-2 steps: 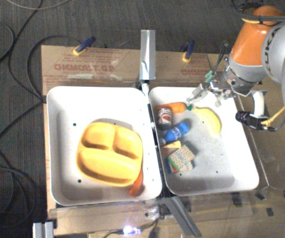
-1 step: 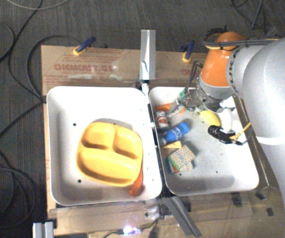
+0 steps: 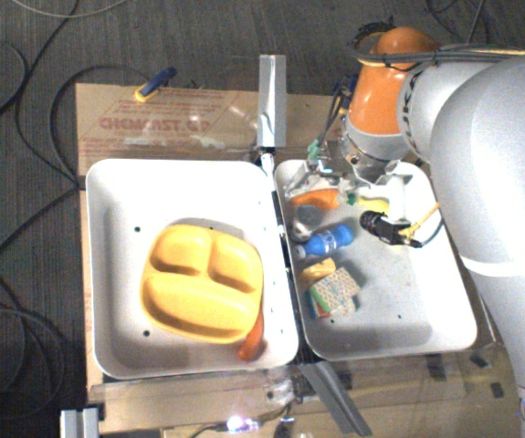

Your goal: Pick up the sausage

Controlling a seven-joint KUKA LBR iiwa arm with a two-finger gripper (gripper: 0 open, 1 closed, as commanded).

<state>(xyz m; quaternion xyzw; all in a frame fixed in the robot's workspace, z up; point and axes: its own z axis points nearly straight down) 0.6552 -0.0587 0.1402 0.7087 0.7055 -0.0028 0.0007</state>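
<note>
1. In the left bin (image 3: 107,245), at its near right corner, lies the sausage (image 3: 251,339). It is a red-orange, slightly curved piece that touches the near right edge of the yellow divided tray (image 3: 205,281) and rests against the bin's wall.
2. The yellow divided tray sits about mid-bin, turned a little askew, with 3 compartments showing.
3. The gripper (image 3: 326,167) is over the far left corner of the right bin (image 3: 426,336), below the arm's orange band. It is well apart from the sausage, with the wall between the 2 bins lying between them.
4. From this angle I cannot tell how wide the gripper is spread, nor whether it has hold of anything.
5. Just beside the gripper, toward the near side, lies an orange object (image 3: 315,197) whose kind is unclear. A grey piece (image 3: 308,215) touches it.
6. Farther toward the near side along the right bin's left part come a blue bottle (image 3: 328,240), a tan block (image 3: 318,270) and a patterned block (image 3: 337,292). The last 2 are touching.
7. Both bins rest on a cardboard sheet (image 3: 152,126), and a blue-and-yellow tool (image 3: 155,83) lies at its far edge.
</note>
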